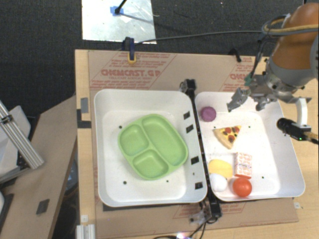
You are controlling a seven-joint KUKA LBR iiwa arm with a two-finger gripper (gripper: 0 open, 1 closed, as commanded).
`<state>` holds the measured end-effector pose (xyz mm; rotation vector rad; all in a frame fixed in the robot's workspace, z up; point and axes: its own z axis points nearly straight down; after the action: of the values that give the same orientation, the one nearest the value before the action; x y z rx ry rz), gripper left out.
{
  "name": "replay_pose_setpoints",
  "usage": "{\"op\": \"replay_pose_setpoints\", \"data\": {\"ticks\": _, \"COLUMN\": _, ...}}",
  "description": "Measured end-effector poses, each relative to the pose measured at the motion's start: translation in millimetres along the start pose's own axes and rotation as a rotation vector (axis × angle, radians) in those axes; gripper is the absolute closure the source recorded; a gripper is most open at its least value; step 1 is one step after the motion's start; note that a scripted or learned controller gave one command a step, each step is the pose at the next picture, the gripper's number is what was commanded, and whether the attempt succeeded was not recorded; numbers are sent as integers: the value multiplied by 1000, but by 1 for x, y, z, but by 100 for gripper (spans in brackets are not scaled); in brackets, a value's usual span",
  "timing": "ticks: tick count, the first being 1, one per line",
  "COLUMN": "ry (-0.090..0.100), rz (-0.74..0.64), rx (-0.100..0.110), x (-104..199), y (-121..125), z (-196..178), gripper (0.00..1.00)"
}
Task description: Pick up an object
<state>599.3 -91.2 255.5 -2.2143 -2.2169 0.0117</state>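
We judge the purple ball (208, 114), lying at the back left of the right bin (286, 153), to be light, stiff and a little slippery, so we would take it across its middle. Just to its right the gripper (249, 99) hangs above the bin, fingers spread, grasping nothing.

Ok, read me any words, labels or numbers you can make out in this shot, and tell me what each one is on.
"CHEMCAST GP": red print on the brown board behind the left bin, repeated across it.
Small red and white carton in the right bin: print too small to read.
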Motion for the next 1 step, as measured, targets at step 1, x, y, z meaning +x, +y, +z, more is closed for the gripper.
{"op": "replay_pose_setpoints", "data": {"ticks": 1, "ry": -1, "rz": -2, "rx": -12, "x": 0, "y": 2, "z": -7, "gripper": 0}}
